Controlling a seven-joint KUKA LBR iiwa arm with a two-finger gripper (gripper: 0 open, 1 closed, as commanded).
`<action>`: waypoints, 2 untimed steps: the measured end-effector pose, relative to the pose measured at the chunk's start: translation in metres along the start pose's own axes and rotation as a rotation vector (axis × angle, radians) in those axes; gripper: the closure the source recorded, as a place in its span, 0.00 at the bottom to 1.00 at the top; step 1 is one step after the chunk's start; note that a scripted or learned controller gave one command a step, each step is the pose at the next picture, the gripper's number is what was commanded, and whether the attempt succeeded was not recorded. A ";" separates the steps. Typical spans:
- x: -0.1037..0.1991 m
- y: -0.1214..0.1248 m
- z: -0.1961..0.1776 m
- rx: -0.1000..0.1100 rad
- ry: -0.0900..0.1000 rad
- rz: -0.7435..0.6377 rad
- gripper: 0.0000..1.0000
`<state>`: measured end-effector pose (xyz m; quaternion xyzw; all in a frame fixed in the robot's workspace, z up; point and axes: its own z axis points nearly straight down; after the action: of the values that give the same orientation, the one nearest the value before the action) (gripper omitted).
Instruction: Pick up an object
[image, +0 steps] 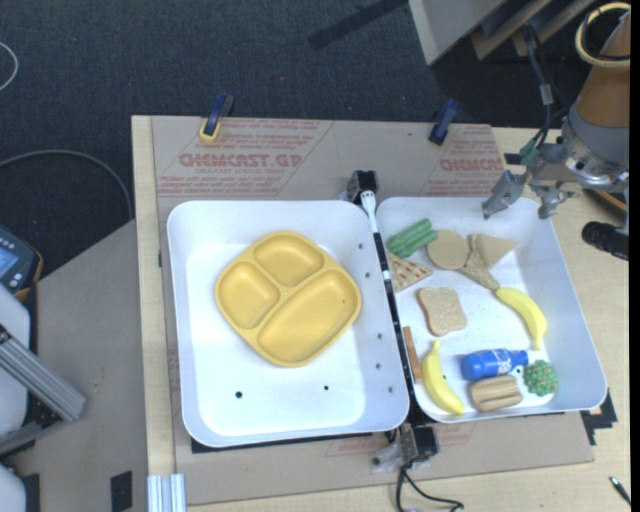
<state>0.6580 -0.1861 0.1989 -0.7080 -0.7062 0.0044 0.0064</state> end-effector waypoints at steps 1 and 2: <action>0.001 0.002 -0.010 -0.015 -0.003 -0.003 0.00; 0.005 -0.002 0.050 -0.011 -0.002 -0.004 0.00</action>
<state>0.6549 -0.1811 0.1491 -0.7068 -0.7075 0.0013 0.0020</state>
